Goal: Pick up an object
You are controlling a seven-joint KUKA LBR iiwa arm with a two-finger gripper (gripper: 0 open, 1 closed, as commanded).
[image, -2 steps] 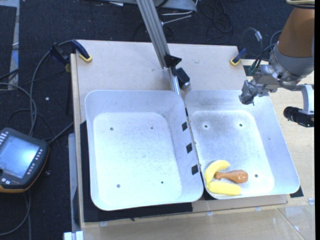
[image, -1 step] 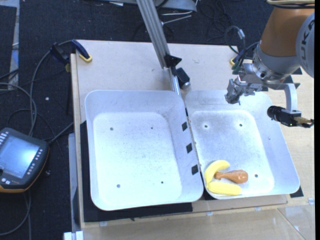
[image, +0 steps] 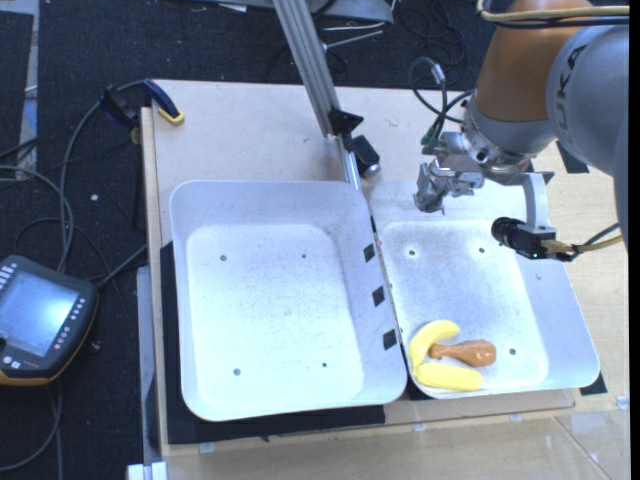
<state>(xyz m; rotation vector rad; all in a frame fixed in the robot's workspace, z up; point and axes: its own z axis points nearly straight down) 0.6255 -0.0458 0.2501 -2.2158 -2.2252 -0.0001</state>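
Nearest to the camera, in the near left corner of the right bin (image: pixel 560 298), lie three small things in one cluster: a yellow banana (image: pixel 430 338), a brown toy drumstick (image: pixel 468 352) and a second yellow piece (image: pixel 447 377). The banana curves at the top, the drumstick lies across the middle with its thick end to the right, and the second yellow piece lies below, close to the near rim. All three touch or almost touch each other, and they sit just beside the wall which divides the two bins. To the right of the cluster the floor of this bin is free up to the right rim, and the far half of the bin is free too.

Beside it, the left bin (image: pixel 200 268) shows a wide white floor with dark speckles and its rims are all visible.

At the far side, the gripper (image: pixel 432 196) hangs over the far rim of the right bin, near its far left corner, well apart from the cluster. Nothing is between its fingers. Whether they stand apart or together I cannot tell, because they are small and dark from this angle. The grey arm (image: pixel 590 78) with its orange band comes in from the right. A slanted metal rail (image: pixel 310 58) comes down to the far end of the dividing wall, just left of the gripper
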